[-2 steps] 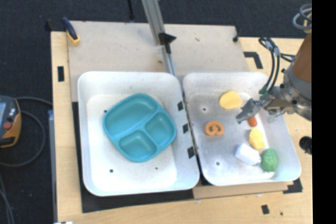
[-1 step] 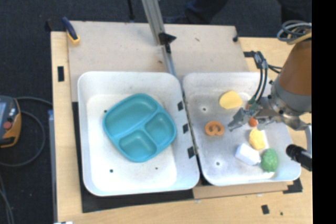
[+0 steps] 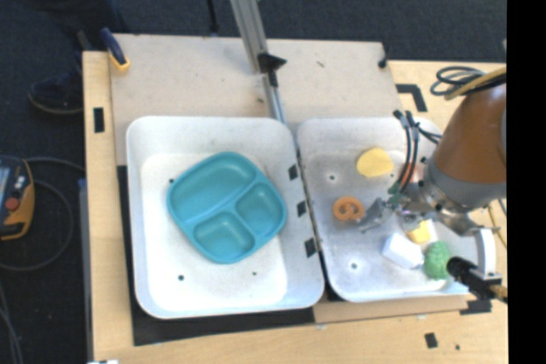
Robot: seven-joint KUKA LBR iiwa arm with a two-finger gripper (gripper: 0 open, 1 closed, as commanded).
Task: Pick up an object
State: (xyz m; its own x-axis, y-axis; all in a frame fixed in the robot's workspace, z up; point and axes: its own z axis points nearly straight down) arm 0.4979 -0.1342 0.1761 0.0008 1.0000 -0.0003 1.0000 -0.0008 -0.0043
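Two white bins sit on a bench. Low in the right bin (image 3: 341, 268), the gripper (image 3: 381, 213) has fingers I cannot tell apart; an orange ring (image 3: 347, 209) lies just beside it at nine o'clock.

Wooden bench (image 3: 333, 68), two white bins (image 3: 153, 141)
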